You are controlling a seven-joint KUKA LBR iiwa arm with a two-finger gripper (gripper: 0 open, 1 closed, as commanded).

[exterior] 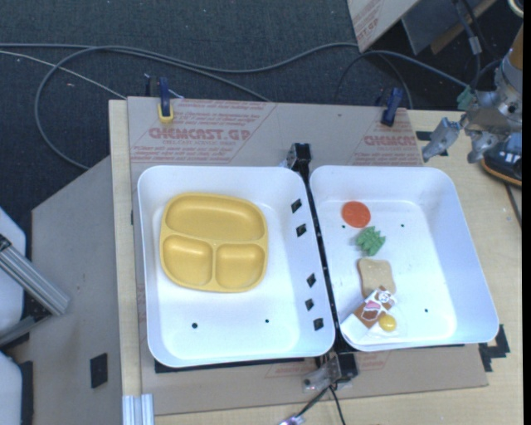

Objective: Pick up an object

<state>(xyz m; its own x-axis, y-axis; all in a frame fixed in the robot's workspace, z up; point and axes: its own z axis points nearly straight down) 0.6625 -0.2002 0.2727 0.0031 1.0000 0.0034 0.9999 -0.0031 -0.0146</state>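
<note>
Two white bins side by side: left bin (158, 324) holds yellow divided tray (214, 241); right bin (465, 274) holds small toy foods (371, 274). Gripper (489, 124) beyond right bin's far corner, finger state unclear.

A dark grey carpeted floor (207, 41) is seen behind and to the left of a brown board (249, 124) printed with faded red lettering. Black cables (75, 62) are trailed across the carpet beyond the board's far edge. The board is held at that edge by a yellow-and-blue clamp (164, 98) and a blue clamp (391, 106). A cardboard box (377, 17) is seen past the far right corner. A metal rail (29, 274) lies left of the board. Even light falls throughout.
</note>
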